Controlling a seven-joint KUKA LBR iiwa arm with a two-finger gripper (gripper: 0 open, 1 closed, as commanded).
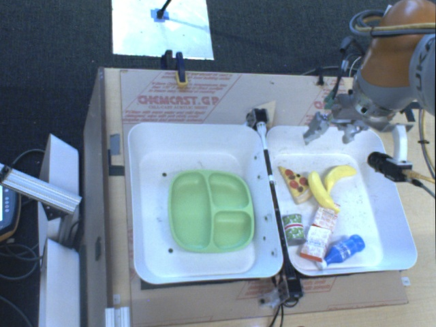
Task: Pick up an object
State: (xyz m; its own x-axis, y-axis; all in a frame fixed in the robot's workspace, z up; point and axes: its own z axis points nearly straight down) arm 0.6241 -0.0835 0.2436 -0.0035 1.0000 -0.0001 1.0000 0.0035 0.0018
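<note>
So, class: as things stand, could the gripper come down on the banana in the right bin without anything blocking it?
Probably yes. The gripper hangs over the far end of the right bin, and the banana lies uncovered on top. One snag: the pizza slice lies close against its left side, so a finger might catch it.

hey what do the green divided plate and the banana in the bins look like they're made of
Green plate: probably moulded plastic, matte to satiny; its colour is one even pale green and the compartment ridges are softly rounded. Banana: likely a plastic toy; its yellow is flat and uniform, unspotted, with a smooth surface. Neither can be confirmed from this view.
</note>
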